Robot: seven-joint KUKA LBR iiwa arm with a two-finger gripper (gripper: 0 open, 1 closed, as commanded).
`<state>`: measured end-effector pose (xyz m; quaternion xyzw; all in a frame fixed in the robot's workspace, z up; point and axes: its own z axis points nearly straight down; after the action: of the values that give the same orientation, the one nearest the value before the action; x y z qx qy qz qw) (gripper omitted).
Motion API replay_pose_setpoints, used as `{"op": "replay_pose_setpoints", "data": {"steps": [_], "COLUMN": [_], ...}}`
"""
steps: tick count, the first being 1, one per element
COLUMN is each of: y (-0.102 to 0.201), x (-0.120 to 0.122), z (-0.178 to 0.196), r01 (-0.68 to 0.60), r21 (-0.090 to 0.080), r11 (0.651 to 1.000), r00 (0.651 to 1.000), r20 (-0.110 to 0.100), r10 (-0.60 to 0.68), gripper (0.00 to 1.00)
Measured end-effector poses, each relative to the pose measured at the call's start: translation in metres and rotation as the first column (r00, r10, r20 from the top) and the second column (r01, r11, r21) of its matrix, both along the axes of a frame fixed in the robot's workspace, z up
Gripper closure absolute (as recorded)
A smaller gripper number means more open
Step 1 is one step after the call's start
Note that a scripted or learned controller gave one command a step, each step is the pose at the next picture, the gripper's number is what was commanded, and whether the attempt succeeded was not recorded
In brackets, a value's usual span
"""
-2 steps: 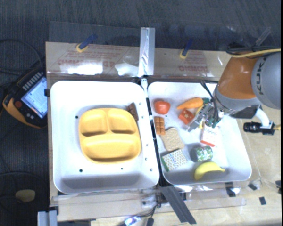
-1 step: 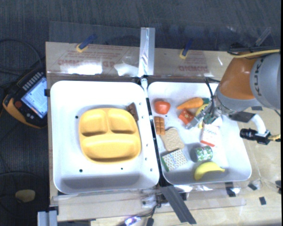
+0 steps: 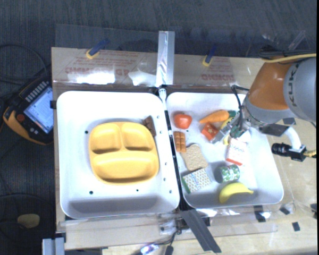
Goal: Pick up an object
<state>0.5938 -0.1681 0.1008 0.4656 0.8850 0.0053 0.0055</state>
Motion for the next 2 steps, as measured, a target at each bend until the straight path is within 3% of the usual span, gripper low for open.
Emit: {"op": "replay_pose_setpoints", "data": {"steps": [1, 2], "y": [0.062, 0.044], "x": [0.037, 0.071], "z": [0.106, 0.123], "r01": [0.065, 0.341], "r21": [-0.006, -0.008], "r11": [0.998, 0.940], "r00": [0.998, 0.940], "r20": [-0.013, -0.014], "r10": [-0.065, -0.341], "gripper": [1.00, 1.00]}}
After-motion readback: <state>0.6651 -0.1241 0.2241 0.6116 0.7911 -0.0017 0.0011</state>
